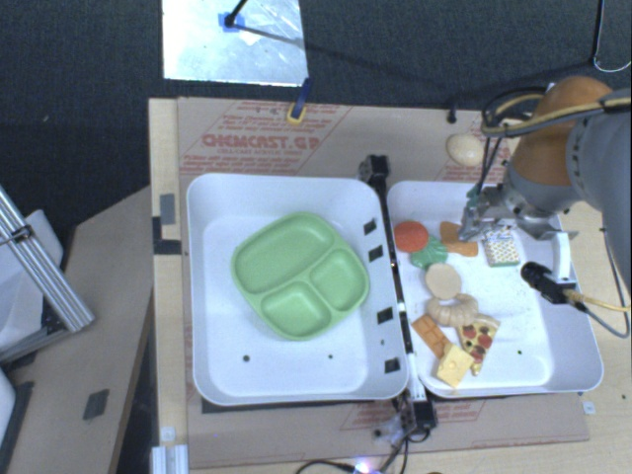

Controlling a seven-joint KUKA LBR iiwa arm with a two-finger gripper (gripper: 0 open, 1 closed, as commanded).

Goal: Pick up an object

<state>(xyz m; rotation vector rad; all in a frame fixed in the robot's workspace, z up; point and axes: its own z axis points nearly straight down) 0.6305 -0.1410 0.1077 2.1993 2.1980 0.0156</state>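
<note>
The gripper point(472, 221) hangs low over the upper part of the right bin point(573, 349), at the end of the arm point(592, 156) that comes in from three o'clock; whether it is released or clenched I cannot tell, since the wrist hides its tips, and nothing shows as caught in it. The nearest thing is the orange cracker point(457, 239), which lies right under the gripper and runs on toward five o'clock; its long axis goes roughly from ten o'clock to four o'clock, so a grasp would likely need to close across that line, from the one o'clock and seven o'clock sides. At nine o'clock from the gripper sits the red tomato point(412, 235), and just below that, at about seven o'clock, the green leaf point(429, 256), touching the cracker's lower edge (a close neighbour that could be nudged or caught along with it). At four o'clock, just beside the gripper, lies the dotted wafer point(502, 248). Further down, toward six o'clock, are the round bun point(443, 282), the croissant point(457, 310), the pizza slice point(478, 338), the cheese point(454, 367) and a brown biscuit point(431, 335), all well apart from the gripper. The left bin point(212, 358) holds only the green tray point(300, 276), far off at nine o'clock. By my reading the cracker is the likely target, with almost no sideways travel called for, only a descent.
</note>
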